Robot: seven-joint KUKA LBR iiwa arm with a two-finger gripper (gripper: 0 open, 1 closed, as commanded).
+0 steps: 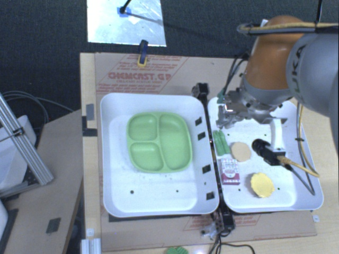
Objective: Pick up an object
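Observation:
My gripper (224,118) hangs over the far left part of the right bin (304,197), low above its floor. Just below it lies a slim green stick-shaped item (220,142) along the bin's left wall. A tan round disc (241,152) rests to the right of the green item. Nearer the front sit a small red and white packet (229,171) and a yellow round piece (261,184). Nothing can be seen held under the gripper.
The left bin (116,194) holds a light green divided plate (159,142). The grey arm with its orange band (275,52) covers the right bin's far right part. A cardboard sheet (143,73) lies under both bins.

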